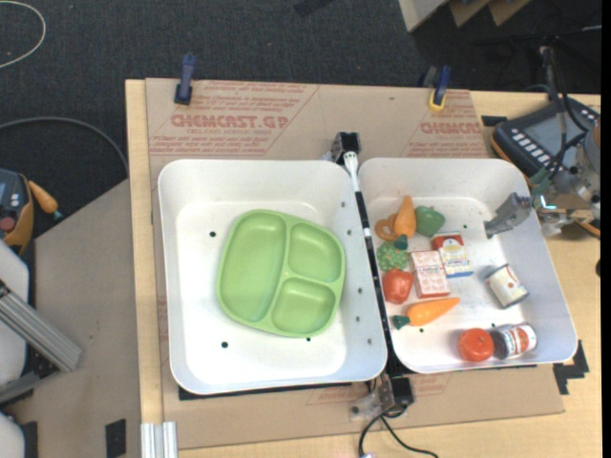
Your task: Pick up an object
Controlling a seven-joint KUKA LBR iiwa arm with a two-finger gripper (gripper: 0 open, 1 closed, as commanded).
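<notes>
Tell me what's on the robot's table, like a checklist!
Surface: brown board bearing two white bins.
Job's things: right bin holds a carrot, a red tomato, a small jar, a can, little boxes and green toys.
Clutter: green divided plate in the left bin.
Gripper: gripper at the right bin's far edge, holding nothing seen.
Cables: one cable below the bins.
Surroundings: dark carpet.

A green divided plate [282, 273] lies in the left bin [181, 256]. The right bin [554, 294] holds a carrot [430, 310], a tomato [397, 284], a small box [430, 273], a can [505, 285] and a jar [496, 342]. The gripper [506, 215] hangs over that bin's upper right corner.
</notes>
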